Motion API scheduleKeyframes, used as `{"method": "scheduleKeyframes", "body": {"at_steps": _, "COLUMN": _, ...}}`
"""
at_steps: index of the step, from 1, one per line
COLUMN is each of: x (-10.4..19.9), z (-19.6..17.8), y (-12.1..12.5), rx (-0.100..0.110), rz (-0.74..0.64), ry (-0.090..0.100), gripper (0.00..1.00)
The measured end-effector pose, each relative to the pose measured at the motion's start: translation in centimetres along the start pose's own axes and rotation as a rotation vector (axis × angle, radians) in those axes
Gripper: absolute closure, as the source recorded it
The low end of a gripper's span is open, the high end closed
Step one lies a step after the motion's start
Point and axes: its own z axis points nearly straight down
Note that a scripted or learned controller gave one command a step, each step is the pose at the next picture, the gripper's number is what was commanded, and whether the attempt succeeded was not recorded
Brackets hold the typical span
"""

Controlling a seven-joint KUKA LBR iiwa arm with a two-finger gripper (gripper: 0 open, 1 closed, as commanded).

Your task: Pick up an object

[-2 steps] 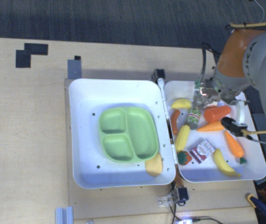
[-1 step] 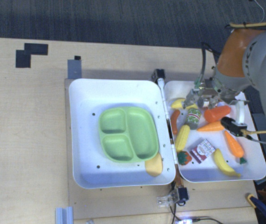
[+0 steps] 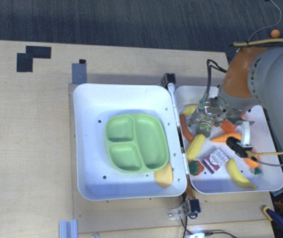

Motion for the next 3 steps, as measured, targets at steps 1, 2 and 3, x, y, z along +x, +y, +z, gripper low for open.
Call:
{"method": "scheduleKeyframes", "body": {"at_steps": 1, "x": 0.0, "z": -1.3, "y": 0.2, "rx": -0.006, "rz": -0.006, "ry": -0.001, "gripper": 1.0}}
{"method": "scheduleKeyframes", "body": {"at_steps": 2, "x": 3.0, "z": -10.0, "y": -12.7, "rx": 0.004, "rz": 0.001, "ry": 0.002, "gripper": 1.0}}
{"method": "scheduleKeyframes", "body": {"at_steps": 3, "x": 1.0, "z": -9.9, "y": -7.0, "rx": 0.003, "rz": -0.002, "ry": 0.001, "gripper": 1.0}}
